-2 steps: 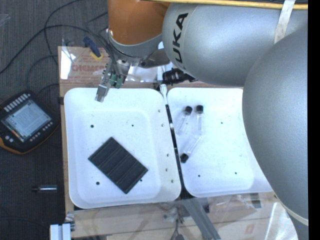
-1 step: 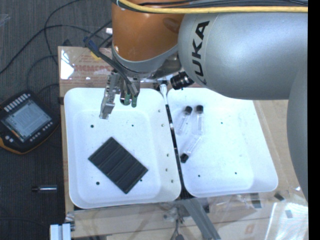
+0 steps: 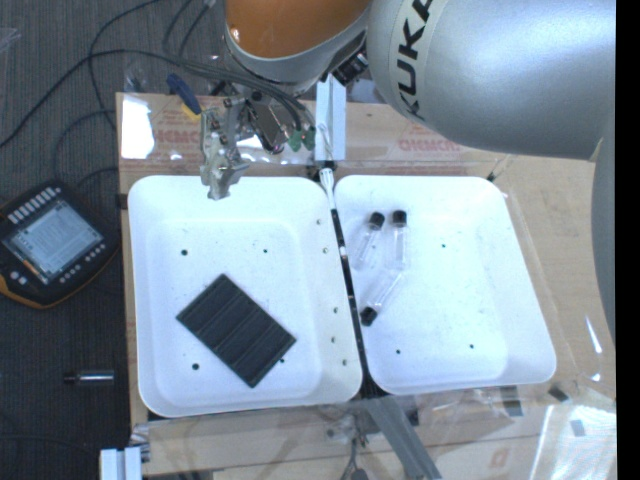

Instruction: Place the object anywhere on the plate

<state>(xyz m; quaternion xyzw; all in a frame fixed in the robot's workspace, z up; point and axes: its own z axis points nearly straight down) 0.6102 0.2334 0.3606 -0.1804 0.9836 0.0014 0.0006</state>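
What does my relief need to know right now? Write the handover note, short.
Pincer: above the back edge of the left bin, nothing between its fingers.
Plate: dark ribbed rectangle, flat in the left bin, nothing on it.
Vials: three clear ones with black caps, lying in the right bin near the divider.
Done: nothing placed.
Left: grasp a vial, carry it over, set it on the plate.

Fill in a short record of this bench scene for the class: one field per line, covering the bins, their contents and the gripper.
left bin: holds a dark ribbed plate, lying flat
right bin: holds three clear vials with black caps, near its left side
gripper: over the left bin's far rim, nothing seen between its fingers
outside bins: teach pendant at left
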